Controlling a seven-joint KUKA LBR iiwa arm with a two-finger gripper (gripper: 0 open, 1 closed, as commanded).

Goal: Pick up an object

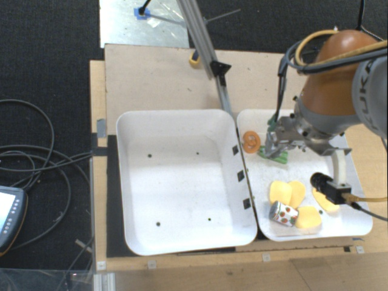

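My gripper (276,144) hangs low over the back part of the right bin (262,180), right above a green object (277,157) that pokes out beneath it. An orange round piece (251,140) lies just to its left by the bin's wall. Nearer the front lie several yellow pieces (287,193) and a small patterned box (283,213). The arm's orange band (339,71) and grey wrist cover the bin's back right corner.
The left bin (176,117) stands beside the right one, with their walls touching. A grey slanted pole (203,35) reaches down to the back of the divide. Cables (36,156) and a pendant (9,214) lie on the floor at the left.
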